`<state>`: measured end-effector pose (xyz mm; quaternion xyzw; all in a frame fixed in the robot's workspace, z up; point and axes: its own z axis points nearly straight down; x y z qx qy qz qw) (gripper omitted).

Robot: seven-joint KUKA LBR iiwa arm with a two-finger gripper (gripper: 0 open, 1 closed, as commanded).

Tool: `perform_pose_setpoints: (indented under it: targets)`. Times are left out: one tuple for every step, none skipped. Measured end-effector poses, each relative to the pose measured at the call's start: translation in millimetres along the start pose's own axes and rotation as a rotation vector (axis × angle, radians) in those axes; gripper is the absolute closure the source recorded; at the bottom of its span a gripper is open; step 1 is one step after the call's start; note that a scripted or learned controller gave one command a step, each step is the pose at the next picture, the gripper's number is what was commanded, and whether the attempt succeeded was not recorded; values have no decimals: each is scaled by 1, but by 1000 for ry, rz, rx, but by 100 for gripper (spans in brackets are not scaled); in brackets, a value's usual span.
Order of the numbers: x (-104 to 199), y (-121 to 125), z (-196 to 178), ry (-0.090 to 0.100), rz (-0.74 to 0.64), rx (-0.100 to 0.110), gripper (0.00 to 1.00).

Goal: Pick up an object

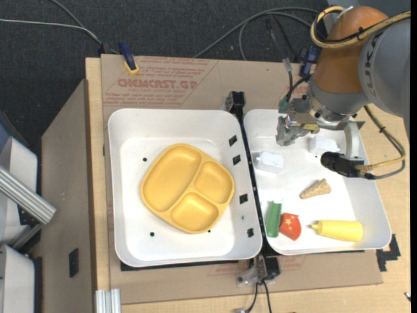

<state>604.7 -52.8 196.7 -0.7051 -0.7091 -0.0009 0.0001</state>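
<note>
Camera view: hand (287, 133) over right bin (371, 194) rear, grip state cannot be told, white block (270, 161) just below it, wedge (315, 188), yellow bottle (337, 229), green stick (273, 218), red piece (290, 226), yellow tray (187, 187) in left bin (124, 175).

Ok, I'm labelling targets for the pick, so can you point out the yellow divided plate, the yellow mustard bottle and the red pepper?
yellow divided plate (187, 188): camera view, on the ridge where its compartments meet.
yellow mustard bottle (340, 229): camera view, middle of its body.
red pepper (290, 226): camera view, centre of its red flesh.
</note>
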Motion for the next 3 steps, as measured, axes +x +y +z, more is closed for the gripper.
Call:
perform_pose_setpoints:
  targets:
    - [50, 10, -16, 0, 0, -2, 100]
    - [96, 18, -27, 0, 1, -1, 100]
    - [139, 26, -33, 0, 3, -1, 100]
